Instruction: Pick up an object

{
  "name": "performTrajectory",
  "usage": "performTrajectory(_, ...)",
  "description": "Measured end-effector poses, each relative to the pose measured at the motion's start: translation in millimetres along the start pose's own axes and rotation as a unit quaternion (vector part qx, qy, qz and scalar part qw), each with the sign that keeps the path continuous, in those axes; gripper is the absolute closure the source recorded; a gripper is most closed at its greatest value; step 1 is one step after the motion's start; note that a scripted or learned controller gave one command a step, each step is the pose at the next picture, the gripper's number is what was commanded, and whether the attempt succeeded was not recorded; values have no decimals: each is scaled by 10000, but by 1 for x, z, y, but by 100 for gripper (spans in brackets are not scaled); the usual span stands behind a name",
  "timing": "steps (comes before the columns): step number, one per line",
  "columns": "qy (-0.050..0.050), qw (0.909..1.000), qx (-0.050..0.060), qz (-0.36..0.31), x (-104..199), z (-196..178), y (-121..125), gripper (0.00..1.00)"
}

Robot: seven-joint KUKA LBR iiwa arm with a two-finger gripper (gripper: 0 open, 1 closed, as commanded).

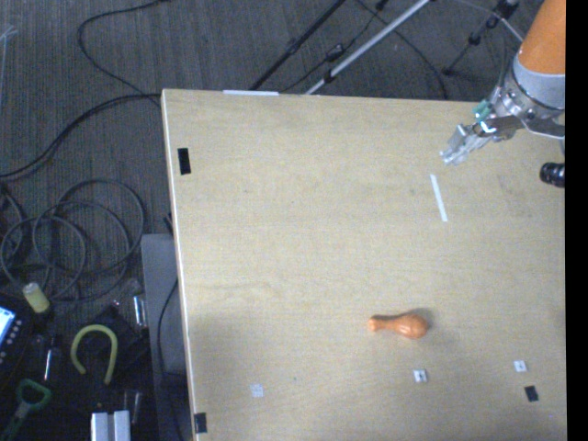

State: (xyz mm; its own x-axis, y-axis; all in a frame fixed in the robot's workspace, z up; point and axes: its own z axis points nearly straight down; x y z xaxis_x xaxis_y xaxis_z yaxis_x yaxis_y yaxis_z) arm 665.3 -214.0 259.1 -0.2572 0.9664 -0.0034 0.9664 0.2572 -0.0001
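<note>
We see the arm (544,39) with its orange band over a grey wrist, then a silvery gripper (457,152) carrying a small teal-green bit.

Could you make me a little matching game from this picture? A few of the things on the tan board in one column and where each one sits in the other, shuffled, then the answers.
Things:
1. orange pear-shaped object
2. white stick
3. gripper
4. black marker

Places:
A. near the board's left edge, towards the top
B. top right, hovering above the board
C. lower middle, lying on its side
D. just below the gripper, flat on the board

Pairs: 1-C, 2-D, 3-B, 4-A
</note>
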Motion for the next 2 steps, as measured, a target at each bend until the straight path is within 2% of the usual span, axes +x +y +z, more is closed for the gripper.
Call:
performTrajectory(1,25,9978,5,-665,81,128,12,100)
performTrajectory(2,9,9998,1,215,41,63,14,100)
